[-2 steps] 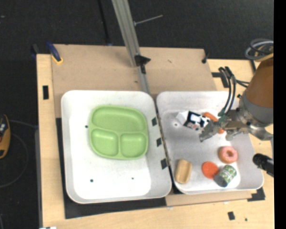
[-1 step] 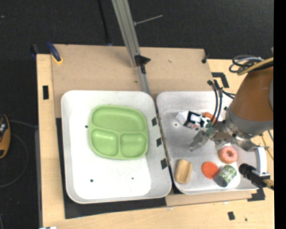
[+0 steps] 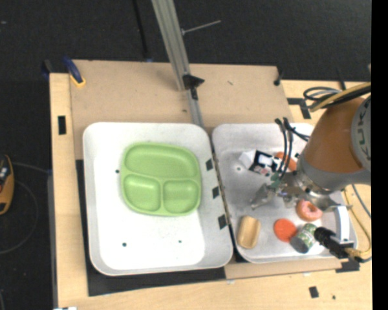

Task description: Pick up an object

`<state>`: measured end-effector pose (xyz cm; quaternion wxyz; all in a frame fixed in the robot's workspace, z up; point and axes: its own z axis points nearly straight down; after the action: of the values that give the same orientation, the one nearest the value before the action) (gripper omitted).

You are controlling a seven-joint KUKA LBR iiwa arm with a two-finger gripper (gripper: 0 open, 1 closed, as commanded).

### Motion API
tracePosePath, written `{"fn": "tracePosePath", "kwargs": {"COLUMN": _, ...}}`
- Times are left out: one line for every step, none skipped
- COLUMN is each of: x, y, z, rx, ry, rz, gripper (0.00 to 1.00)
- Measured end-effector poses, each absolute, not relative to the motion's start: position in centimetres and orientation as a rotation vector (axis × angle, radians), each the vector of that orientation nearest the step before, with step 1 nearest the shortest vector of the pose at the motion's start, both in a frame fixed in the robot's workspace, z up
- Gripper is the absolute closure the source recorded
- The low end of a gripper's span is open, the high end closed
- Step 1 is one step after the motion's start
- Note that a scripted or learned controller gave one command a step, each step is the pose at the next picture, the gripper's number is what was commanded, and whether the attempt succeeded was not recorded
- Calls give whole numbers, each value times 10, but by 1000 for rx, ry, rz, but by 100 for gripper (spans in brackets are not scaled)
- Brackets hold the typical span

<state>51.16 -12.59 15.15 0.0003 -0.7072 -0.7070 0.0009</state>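
The gripper (image 3: 262, 199) hangs low in the right white bin (image 3: 227, 141), its thin fingers pointing toward eight o'clock; whether they are spread I cannot tell. Nearest, at seven o'clock, lies the tan rounded wooden block (image 3: 248, 232), long axis roughly twelve-to-six. The orange-red round piece (image 3: 284, 228) sits at five o'clock, the pink ring (image 3: 308, 210) at four. No writing is readable.

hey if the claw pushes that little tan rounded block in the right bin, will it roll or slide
The small tan rounded block lies flat on the right white bin's floor, so it would probably slide. One end looks rounded, so it may pivot or roll. It looks solid, likely stiff.
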Motion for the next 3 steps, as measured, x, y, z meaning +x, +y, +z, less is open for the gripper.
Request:
{"fn": "tracePosePath", "kwargs": {"x": 512, "y": -127, "z": 100, "rx": -2223, "ry": -2222, "rz": 1, "gripper": 0}}
{"fn": "tracePosePath", "kwargs": {"x": 513, "y": -128, "z": 113, "rx": -2231, "ry": -2217, "rz": -4, "gripper": 100}}
{"fn": "tracePosePath", "kwargs": {"x": 521, "y": -132, "z": 176, "rx": -2224, "ry": -2230, "rz": -7, "gripper": 100}}
